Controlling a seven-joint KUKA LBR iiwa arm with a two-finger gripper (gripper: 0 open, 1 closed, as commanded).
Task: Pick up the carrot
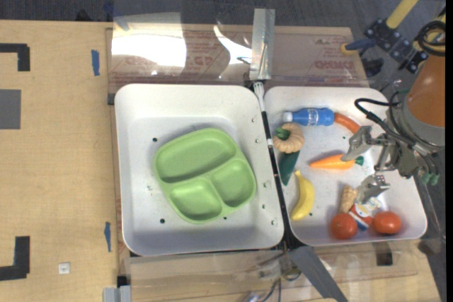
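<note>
Here the carrot (331, 163) lies flat on the floor of the right bin (414, 233), about midway between that bin's far and near walls, its pointed end aimed at the divider between the two bins and its thick end toward the arm. The claw (366, 163) hangs over that thick end with its two metal fingers spread apart: one fingertip (357, 140) sits just beyond the carrot on the far side, the other (373, 187) on the near side, and nothing is clamped between them. Whether either finger touches the carrot cannot be told.

Toward the far wall of the same bin a blue bottle (310, 117) lies on its side, with an orange piece (347, 122) just past its end. Near the divider rests a beige ring-shaped toy (289, 143) above a dark green piece (287, 165). A banana (304, 197) lies nearer the front, between the carrot and the near wall. Along the near wall sit two red tomatoes (344, 225), with a small tan item (347, 198) and a white-and-blue piece (364, 212) close by them.

The left bin (134, 152) holds a green divided plate (205, 173) in its middle. Both bins rest on the pale wooden surface (49, 152), whose left part carries black corner marks and bits of blue tape.
</note>
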